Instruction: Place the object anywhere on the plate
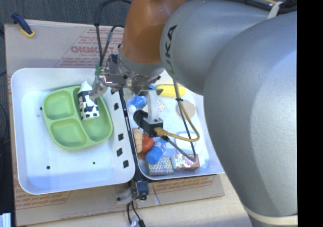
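Observation:
A green three-compartment plate (75,120) lies in the left white bin (30,170). A black-and-white spotted toy (89,106) rests over the plate's right-hand compartment, near the plate's upper right rim. My gripper (99,88) hangs directly above the toy's upper end, at the base of the orange wrist band, very close to it or touching it. The wrist hides how the gripper meets the toy.
The right bin (212,168) holds several small items: a yellow piece (170,90), blue pieces (137,103), an orange-red item (146,143), patterned packets (162,168). The big grey arm covers most of that bin. A blue clamp (22,24) sits on the cardboard at the far left.

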Controlling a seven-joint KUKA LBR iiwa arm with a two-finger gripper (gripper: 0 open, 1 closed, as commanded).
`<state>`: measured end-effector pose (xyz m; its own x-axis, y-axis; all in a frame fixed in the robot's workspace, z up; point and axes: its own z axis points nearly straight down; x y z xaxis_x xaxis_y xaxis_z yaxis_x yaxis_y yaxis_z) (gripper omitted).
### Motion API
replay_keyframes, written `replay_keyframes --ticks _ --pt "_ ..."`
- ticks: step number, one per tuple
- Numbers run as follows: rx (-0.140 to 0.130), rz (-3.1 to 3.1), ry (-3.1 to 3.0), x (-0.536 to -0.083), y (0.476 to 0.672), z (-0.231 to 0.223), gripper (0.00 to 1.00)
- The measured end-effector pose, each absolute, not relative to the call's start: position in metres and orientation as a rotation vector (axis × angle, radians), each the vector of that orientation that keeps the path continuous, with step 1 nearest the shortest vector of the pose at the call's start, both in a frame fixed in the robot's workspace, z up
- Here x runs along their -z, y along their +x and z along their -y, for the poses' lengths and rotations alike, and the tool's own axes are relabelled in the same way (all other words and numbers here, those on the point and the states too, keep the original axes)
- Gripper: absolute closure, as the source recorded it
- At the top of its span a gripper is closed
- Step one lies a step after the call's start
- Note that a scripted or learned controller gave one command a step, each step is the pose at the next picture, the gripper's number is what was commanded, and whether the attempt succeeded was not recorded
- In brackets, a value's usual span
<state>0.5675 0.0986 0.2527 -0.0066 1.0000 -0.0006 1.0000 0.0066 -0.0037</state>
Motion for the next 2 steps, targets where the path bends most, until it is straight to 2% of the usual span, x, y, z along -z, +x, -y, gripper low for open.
replay_keyframes --ticks 2 --pt "-0.005 2.227 -2.213 -0.2527 0.5675 -0.0986 0.0"
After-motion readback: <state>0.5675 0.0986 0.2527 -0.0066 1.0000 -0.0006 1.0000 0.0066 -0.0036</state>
